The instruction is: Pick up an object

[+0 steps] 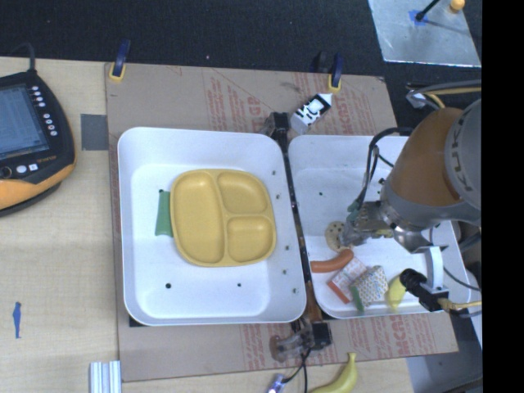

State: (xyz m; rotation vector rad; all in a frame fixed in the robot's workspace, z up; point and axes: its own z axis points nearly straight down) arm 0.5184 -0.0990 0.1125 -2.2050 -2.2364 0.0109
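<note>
My gripper hangs low in the right bin, just above a round tan cookie and close to an orange hot dog. The arm's grey and orange wrist covers the bin's right half. Near the bin's front lie a red-and-white packet, a speckled pale block and a small yellow piece. The left bin holds a yellow divided tray with a green flat item tucked under its left edge.
A teach pendant lies at the far left of the bench. A black-and-white tag rests behind the bins. A yellow banana sits at the front edge below the right bin. Clamps hold the cardboard at the back.
</note>
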